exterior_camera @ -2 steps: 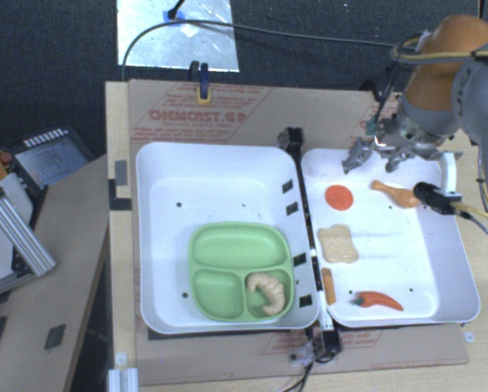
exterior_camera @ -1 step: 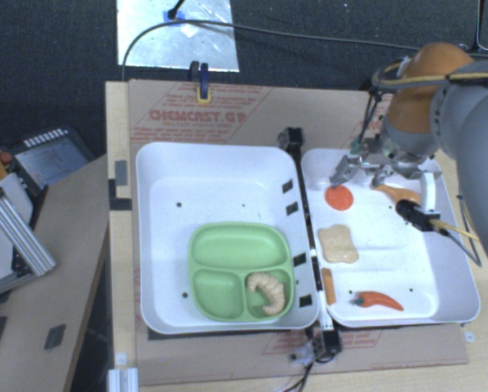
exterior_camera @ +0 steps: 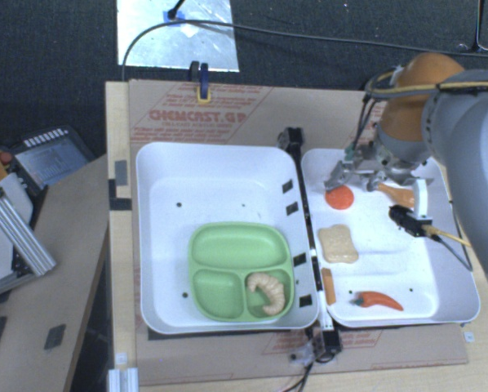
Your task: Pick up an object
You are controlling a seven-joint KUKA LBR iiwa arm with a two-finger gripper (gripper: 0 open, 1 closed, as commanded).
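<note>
In the right bin [exterior_camera: 452, 296], my gripper [exterior_camera: 354, 175] hangs low over the far left part. A round red-orange object [exterior_camera: 339, 197] lies just in front of it, and nothing shows in its grasp. Nearer the front lie a pale bread slice [exterior_camera: 338, 243], a red chilli pepper [exterior_camera: 380, 301] and a thin orange stick [exterior_camera: 328, 287] against the bin's left wall. An orange-tan piece [exterior_camera: 397, 193] lies to the gripper's right, partly hidden by the wrist.
The left bin [exterior_camera: 166, 211] holds a green divided plate [exterior_camera: 236, 247] with a beige croissant-like item [exterior_camera: 268, 291] in its front right compartment. The grey arm with its orange band [exterior_camera: 419, 96] covers the right bin's far right corner. Cables run across the back.
</note>
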